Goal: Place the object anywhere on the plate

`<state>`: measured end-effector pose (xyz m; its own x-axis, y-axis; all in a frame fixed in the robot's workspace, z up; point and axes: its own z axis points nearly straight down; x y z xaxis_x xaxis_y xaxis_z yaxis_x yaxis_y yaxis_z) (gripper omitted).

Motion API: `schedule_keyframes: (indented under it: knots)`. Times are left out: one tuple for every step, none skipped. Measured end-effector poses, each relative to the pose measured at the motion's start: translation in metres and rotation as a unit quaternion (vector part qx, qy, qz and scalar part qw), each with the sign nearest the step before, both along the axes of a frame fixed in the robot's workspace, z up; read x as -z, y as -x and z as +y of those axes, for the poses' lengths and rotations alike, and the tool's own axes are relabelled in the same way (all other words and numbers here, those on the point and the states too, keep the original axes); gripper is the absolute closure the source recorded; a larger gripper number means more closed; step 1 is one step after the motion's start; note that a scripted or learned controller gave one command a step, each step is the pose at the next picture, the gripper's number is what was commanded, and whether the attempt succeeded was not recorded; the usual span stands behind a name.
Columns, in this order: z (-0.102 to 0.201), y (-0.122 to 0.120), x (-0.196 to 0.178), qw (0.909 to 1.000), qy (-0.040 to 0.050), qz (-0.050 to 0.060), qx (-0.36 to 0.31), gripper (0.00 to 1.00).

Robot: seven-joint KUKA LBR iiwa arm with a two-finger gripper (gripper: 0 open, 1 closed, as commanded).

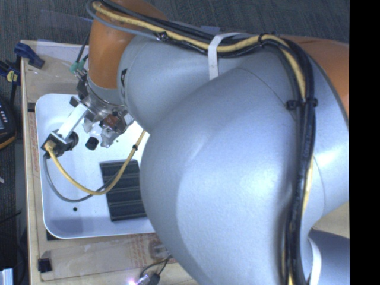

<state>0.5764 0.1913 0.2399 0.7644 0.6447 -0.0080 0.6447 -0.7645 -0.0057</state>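
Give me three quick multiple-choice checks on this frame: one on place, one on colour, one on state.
1. Where in the white bin does the dark ribbed plate lie?
A. By its lower edge
B. In its top left corner
C. Outside it, on the wood

2. What colour is the cable looping over the bin floor?
A. Red
B. Yellow
C. Blue

3. What lies on the ribbed plate?
A. A stack of blocks
B. The hand
C. Nothing visible

Key: 1 A, the plate sits close to the bin's lower wall. 2 B, the loop is yellow. 3 C, its visible ribs are bare, and the hand is above the bin floor beside it.
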Motion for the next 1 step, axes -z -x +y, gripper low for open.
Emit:
schedule_keyframes:
  knots:
    - [-0.0871,0.0271,0.0142,0.9901,0.0012,-0.001,0.14,1.0]
